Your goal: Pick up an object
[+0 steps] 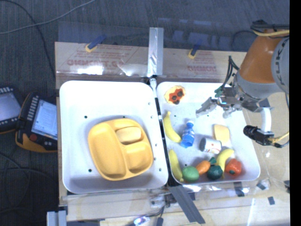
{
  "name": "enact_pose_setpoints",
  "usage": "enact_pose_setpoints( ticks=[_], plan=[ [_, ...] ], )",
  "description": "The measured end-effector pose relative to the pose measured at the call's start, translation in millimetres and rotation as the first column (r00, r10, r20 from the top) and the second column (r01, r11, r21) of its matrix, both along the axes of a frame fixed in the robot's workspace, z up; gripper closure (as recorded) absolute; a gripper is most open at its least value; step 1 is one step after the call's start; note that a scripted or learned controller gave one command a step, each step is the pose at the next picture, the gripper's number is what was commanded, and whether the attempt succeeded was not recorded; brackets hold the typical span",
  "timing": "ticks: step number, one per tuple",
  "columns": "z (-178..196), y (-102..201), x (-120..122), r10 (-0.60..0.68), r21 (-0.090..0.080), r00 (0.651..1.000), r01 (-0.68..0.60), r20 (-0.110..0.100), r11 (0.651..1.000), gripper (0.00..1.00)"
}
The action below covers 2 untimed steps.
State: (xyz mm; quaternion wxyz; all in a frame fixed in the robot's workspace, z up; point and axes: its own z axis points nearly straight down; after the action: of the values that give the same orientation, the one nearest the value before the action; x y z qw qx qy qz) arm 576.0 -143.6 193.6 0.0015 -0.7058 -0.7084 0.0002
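Observation:
The right bin (244,126) holds several toy foods. A yellow banana (171,128) lies by its left wall, with a blue bottle (188,134) beside it. A pale yellow block (221,133) and a white can (211,145) sit mid-bin. Along the front edge lie a green lime (190,174), an orange carrot (203,166), a dark green fruit (214,172) and a red tomato (233,167). My gripper (216,109) hovers over the bin's back right area, above the yellow block. It is open, its fingers (205,108) spread with nothing between them.
In the left bin (75,107) lies a yellow divided tray (121,147). A round yellow piece with dark spots (175,94) sits at the right bin's back left corner. A second banana (174,163) lies near the front left. A black cable end (256,133) hangs right of the gripper.

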Motion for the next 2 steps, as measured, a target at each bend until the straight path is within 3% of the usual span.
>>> enact_pose_setpoints(
  ticks=[1, 2],
  plan=[
    [-100.5, 43.8, -35.7, 0.036, -0.001, 0.999, -0.036, 0.003, 0.999, 0.00],
    [-103.5, -18.0, -29.3, -0.113, 0.000, 0.994, 0.113, 0.015, 0.994, 0.00]
  ],
)
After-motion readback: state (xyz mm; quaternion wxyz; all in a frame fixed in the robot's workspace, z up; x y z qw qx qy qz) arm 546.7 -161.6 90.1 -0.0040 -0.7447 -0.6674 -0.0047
